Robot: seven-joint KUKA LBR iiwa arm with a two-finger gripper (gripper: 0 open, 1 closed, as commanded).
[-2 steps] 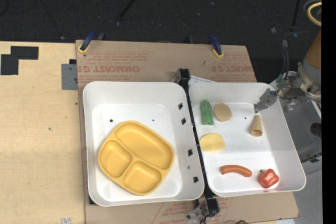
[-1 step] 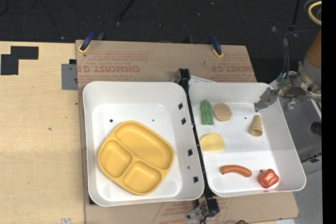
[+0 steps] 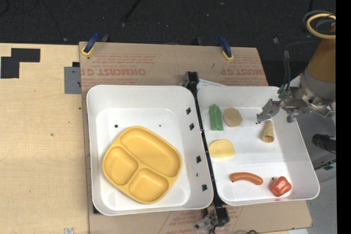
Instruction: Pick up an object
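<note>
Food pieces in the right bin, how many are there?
6: green piece and tan round at the back, cone near the pincer, yellow piece mid-left, sausage and red pepper in front.

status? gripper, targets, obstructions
Gripper over right white bin, nothing between fingers. Nearest: tan cone-shaped piece, untouched. Path unobstructed.

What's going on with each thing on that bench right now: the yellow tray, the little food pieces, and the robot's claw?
Yellow tray: flat in left bin.
Green piece: lying in right bin.
Tan round piece: lying beside green piece.
Yellow piece: lying loose.
Cone: on its side.
Sausage: lying loose.
Red piece: near front corner.
Gripper: above the cone.
</note>
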